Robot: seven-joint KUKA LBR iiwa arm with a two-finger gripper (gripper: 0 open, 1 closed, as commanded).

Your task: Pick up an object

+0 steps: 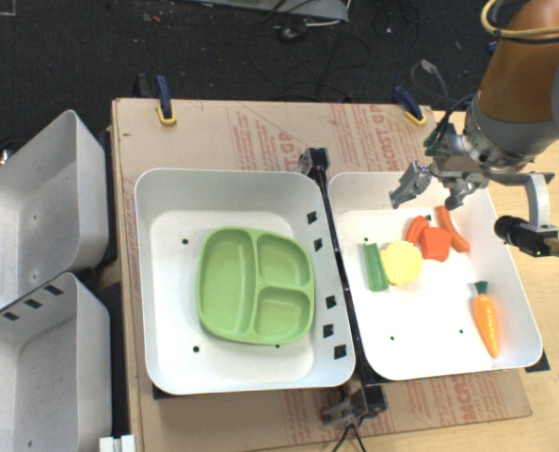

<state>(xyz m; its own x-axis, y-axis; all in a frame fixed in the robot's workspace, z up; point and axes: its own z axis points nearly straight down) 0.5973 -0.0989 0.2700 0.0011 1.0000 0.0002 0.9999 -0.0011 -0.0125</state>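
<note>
Carrots and a few other toy veggies sit in the right bin [519, 347], and none of them is lifted yet. There's an orange cluster [437, 237] of what looks like carrot and pepper pieces near the back, a yellow round piece [402, 263] touching a green stick [375, 266], and a lone whole carrot [486, 320] toward the front right, well apart from the rest.

The gripper [437, 187] hangs over the back of that bin with its two fingers spread apart and nothing between them, just above the orange cluster. So this reads as the approach step, before any grasp. Next move would probably be dropping straight down onto the orange pieces and closing, though they're crowded together, so a finger could land on a neighbour instead of slipping beside it.

The left bin [157, 281] holds a green divided plate [256, 285]. Both bins rest on a cardboard sheet [261, 125] clamped at the back, with dark floor and cables behind, plus spare white bins [35, 205] off to the left.
</note>
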